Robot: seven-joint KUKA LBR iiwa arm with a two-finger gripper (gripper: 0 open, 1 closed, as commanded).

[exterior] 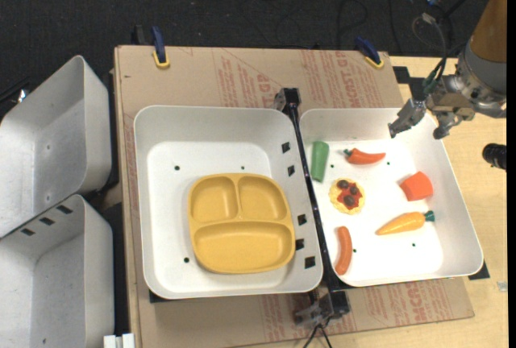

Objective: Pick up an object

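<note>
The right bin holds several toy foods: a green cucumber, a red chili pepper, a small pizza round, an orange-red block, a carrot and a sausage. My gripper hangs over the bin's far right corner, above and apart from the foods. Its two fingers stand spread with nothing between them.
The left bin carries a yellow divided tray. Two spare white bins lie off the bench at the left. A black divider runs between the two bins. Clamps and cables sit beyond the bench's far edge.
</note>
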